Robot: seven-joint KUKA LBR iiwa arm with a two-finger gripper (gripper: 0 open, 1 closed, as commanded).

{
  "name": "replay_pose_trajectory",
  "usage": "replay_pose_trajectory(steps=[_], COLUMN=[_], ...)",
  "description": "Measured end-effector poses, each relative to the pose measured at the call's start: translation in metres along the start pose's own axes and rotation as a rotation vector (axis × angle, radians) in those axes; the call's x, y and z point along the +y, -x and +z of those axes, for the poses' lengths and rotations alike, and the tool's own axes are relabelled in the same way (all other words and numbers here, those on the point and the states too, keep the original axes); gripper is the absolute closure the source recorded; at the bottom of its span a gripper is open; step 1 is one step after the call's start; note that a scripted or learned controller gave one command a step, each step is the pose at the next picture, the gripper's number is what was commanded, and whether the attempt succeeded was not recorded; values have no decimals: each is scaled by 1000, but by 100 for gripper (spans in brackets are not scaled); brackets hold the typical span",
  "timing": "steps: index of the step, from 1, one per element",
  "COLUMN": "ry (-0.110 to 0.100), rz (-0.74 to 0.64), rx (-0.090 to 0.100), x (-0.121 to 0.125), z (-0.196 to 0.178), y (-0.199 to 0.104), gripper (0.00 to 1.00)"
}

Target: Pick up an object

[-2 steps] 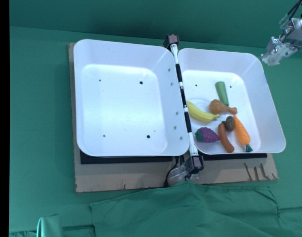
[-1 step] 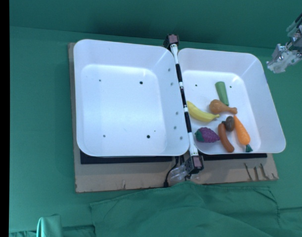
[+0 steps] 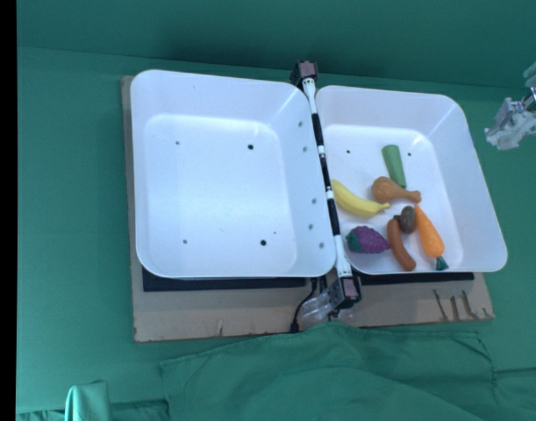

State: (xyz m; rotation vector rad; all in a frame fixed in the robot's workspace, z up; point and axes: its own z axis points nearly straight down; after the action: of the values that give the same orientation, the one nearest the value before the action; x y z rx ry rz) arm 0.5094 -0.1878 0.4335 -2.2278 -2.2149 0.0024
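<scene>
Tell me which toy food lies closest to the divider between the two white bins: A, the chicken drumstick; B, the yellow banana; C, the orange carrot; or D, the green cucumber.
B: the yellow banana lies at the right bin's left side, with its end nearly at the divider; the cucumber, drumstick and carrot all sit farther right.

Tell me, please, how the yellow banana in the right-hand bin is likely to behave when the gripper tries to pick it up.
The banana looks like smooth moulded plastic, so it is probably stiff, light and somewhat slippery. Its curved, rounded body lies flat in the right bin and may pivot or slide if pushed off-centre. The grapes lie close by, so they might get nudged.
</scene>
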Motion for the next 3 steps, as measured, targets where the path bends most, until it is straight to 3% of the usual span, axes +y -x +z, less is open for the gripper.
replay_pose_trajectory(steps=[1, 3], ry=[-1, 0], rz=[-1, -1], rx=[1, -2], x=[-43, -41], z=[-3, 11], y=[0, 0], gripper=[100, 100])
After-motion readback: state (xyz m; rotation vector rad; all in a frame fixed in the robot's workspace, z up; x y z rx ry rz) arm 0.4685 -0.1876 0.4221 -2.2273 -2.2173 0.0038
